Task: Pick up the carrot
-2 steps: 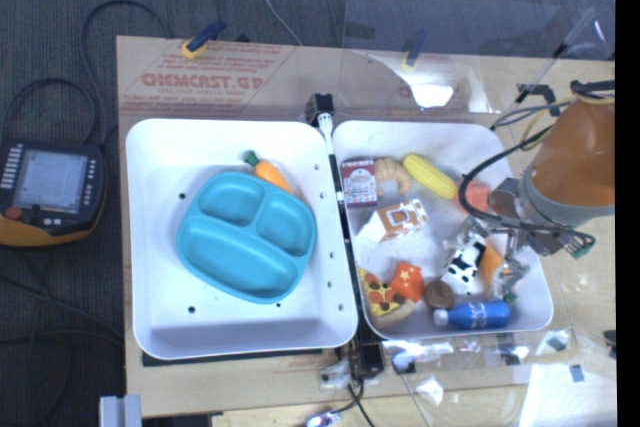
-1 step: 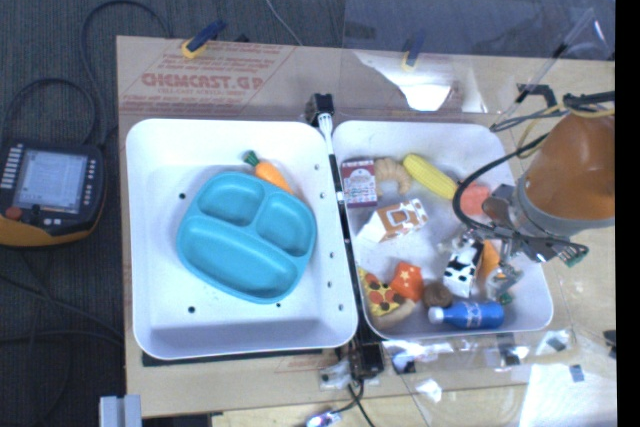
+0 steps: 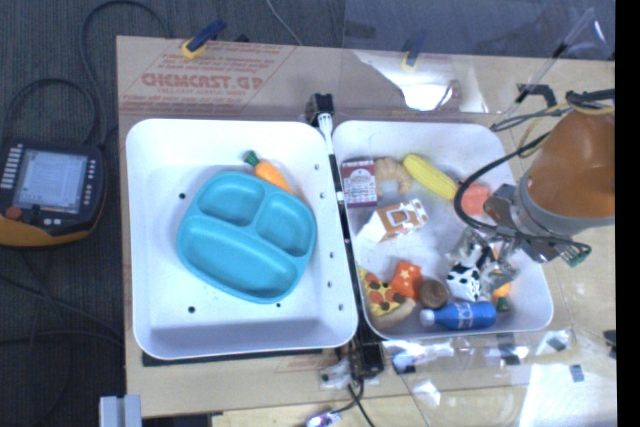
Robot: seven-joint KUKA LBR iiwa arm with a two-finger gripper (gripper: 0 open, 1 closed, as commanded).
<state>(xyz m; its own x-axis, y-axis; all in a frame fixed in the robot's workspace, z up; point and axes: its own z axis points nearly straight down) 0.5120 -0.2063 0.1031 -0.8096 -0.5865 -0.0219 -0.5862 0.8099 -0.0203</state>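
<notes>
The carrot [image 3: 272, 174] lies in the left bin [image 3: 150, 245], touching the upper right rim of the blue divided tray [image 3: 247, 233], with its green top pointing away from the tray toward the bin's far wall. The gripper [image 3: 487, 260] hangs over the right bin [image 3: 530, 310], well apart from the tray and from the carrot, down among the toy food there: a corn cob [image 3: 430, 175], a small milk carton [image 3: 403, 216], a pizza slice [image 3: 380, 297], a blue bottle [image 3: 462, 316] and a black-and-white cow figure [image 3: 462, 281]. Whether the jaws are spread or pressed together I cannot tell — cables and clutter hide the tips, and nothing can be seen pinched between them.

The step in hand, as I judge it, is the reach. To do it well the arm should lift clear of the right bin's contents, cross the divider between the bins, and come down over the tray's upper right rim with the jaws spread across the carrot's short width, not along its length. The carrot leans on the tray edge — so one jaw must fit on the tray side without catching the rim, or the carrot may roll away.
</notes>
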